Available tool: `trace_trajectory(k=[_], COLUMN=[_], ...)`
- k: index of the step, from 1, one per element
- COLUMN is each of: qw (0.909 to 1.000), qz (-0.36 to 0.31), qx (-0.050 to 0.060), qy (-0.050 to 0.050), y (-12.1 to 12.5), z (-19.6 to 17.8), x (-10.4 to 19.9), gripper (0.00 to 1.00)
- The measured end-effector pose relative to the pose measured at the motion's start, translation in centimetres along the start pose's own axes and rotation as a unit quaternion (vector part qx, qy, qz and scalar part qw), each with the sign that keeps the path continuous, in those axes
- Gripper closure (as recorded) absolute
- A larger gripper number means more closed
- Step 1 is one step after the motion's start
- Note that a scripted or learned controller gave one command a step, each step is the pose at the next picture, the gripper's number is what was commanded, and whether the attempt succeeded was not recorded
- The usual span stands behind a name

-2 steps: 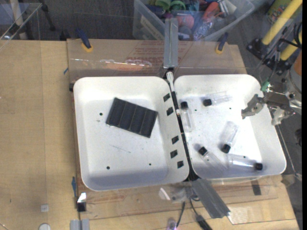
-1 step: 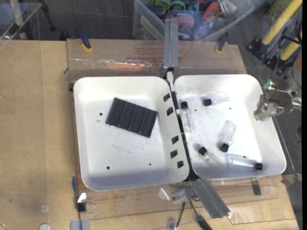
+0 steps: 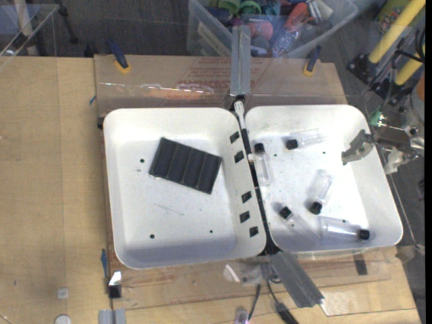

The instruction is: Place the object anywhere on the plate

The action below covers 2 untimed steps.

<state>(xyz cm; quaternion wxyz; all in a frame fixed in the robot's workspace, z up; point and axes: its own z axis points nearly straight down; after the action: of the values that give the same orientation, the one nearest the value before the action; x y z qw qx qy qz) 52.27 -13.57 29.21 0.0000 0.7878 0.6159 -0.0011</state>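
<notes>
Gripper (image 3: 356,150) over right bin's (image 3: 378,201) right edge, state impossible to tell. Clear vials (image 3: 322,184) scattered inside. Dark plate (image 3: 185,165) flat in left bin (image 3: 128,235).

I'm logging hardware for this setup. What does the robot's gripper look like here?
At the right bin's far right edge, the gripper is a grey metal assembly with angular, plate-like parts. Behind it sit pale metallic blocks and dark cabling; a small green light glows just above it.

Even bright light, soft shadows, slight blur

Lab: white bins (image 3: 121,181), toy crate (image 3: 270,9)
</notes>
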Motion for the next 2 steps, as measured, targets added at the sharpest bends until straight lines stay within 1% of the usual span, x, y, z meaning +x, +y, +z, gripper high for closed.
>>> trace_trajectory(k=[1, 2], qw=[1.0000, 1.0000], qz=[-0.001, -0.001], qx=[0.000, 0.000], qy=[-0.001, -0.001], y=[0.05, 0.05], z=[-0.96, -0.95], x=[-0.02, 0.00], gripper=[1.00, 0.00])
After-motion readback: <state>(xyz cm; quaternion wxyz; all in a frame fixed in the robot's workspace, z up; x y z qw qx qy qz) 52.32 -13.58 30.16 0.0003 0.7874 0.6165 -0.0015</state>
